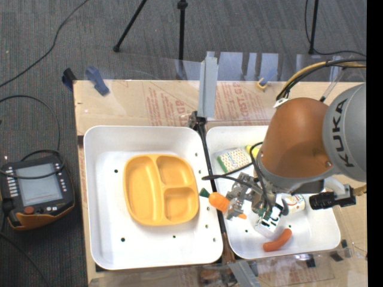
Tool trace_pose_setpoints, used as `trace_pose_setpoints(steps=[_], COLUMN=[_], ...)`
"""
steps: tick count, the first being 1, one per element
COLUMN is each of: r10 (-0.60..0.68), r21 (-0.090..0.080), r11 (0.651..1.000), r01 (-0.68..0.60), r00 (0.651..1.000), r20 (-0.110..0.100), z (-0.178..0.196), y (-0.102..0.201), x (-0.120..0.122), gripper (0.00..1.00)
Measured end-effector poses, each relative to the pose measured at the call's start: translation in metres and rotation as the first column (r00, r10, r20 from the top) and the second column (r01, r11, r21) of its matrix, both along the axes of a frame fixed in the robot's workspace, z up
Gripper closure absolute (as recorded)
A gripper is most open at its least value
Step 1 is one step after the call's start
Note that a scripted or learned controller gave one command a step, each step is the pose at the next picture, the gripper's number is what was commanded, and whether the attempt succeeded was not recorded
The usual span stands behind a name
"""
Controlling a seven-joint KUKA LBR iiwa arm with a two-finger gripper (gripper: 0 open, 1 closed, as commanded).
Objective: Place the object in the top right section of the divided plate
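Grey arm lettered "KUKA" [346,137] is reaching in; its two-finger gripper [234,203] is closing on a small orange carrot-shaped toy [218,201] above the rim between the bins. Yellow divided plastic plate [160,189] is lying in the left white bin [102,148], apart from the toy

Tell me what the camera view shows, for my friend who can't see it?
A grey and orange robot arm reaches over the right white bin, its gripper beside a toy carrot near the divider between the bins. In the left white bin lies a yellow divided plate. An orange sausage toy lies in the right bin.
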State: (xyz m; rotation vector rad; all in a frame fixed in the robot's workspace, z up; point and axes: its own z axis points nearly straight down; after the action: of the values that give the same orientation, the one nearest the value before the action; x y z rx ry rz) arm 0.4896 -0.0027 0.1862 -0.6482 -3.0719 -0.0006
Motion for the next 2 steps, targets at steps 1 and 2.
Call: trace_pose_setpoints(steps=[1, 2], r10=[-0.005, 0.224], r21=[-0.001, 0.000], r11=[1.000, 0.975], r01=[0.005, -0.224], r00=[1.000, 0.975], r20=[-0.002, 0.001], z=[0.000, 0.000], y=[0.015, 0.006], x=[-0.014, 0.013], gripper=[1.00, 1.00])
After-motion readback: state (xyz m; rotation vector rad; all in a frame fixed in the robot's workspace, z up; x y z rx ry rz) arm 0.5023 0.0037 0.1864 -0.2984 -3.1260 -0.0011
